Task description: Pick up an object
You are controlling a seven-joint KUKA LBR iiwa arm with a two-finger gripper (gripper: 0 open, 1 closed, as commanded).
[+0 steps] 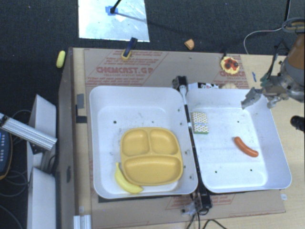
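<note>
An orange sausage lies in the right bin, right of its middle. A small green-and-white block sits by that bin's left wall. In the left bin rests a yellow divided plate, with a banana against its lower left corner. My gripper hangs over the right bin's far right corner, above and to the right of the sausage. Its fingers are spread open with nothing between them.
A toy pizza slice lies on the bench behind the right bin. A blue-and-yellow tool sits at the cardboard's far edge. On the dark floor beyond are a shiny sheet, a small orange piece and a yellow piece.
</note>
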